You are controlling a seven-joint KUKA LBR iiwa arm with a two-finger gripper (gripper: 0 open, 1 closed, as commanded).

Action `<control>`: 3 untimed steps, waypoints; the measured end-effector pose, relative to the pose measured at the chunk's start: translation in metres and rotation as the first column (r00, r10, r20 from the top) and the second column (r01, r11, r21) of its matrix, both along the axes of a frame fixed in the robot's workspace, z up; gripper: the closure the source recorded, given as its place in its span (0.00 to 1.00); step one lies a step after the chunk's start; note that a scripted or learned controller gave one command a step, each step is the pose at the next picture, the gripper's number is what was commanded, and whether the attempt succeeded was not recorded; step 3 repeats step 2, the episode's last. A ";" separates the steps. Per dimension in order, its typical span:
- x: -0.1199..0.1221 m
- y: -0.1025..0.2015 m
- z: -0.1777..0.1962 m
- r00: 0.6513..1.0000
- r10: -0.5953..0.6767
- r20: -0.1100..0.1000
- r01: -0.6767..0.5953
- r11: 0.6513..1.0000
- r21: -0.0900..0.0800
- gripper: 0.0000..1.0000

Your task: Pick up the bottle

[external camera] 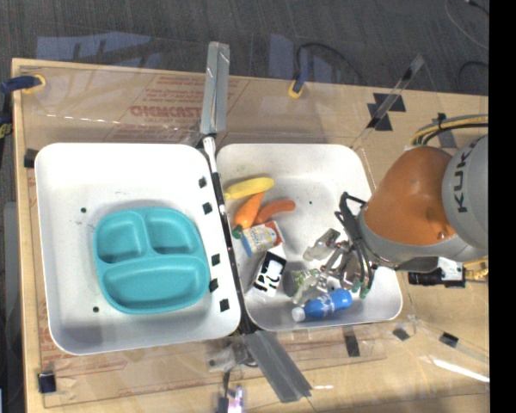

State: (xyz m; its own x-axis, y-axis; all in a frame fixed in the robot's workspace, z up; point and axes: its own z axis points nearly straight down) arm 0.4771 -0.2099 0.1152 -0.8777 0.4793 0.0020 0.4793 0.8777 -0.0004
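Looking down, we see the claw (330,275) hovering just above the bottle (325,305) at the right bin's (303,163) 5 o'clock corner; can't tell how wide it's spread.

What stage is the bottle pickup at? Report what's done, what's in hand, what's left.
Done: the arm has reached into the right bin, and the gripper sits low just above the bottle.
In hand: nothing that can be confirmed. The bottle lies on its side on the bin floor near the front wall, and a grasp on it can't be made out.
Left: close on the bottle and lift it clear of the bin.
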 end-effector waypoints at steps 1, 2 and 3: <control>0.002 0.000 0.009 1.000 0.004 0.001 -0.004 1.000 -0.001 1.00; 0.025 0.022 0.112 0.952 -0.306 0.005 0.306 0.952 -0.002 1.00; 0.025 0.022 0.112 0.952 -0.306 0.005 0.306 0.952 -0.002 1.00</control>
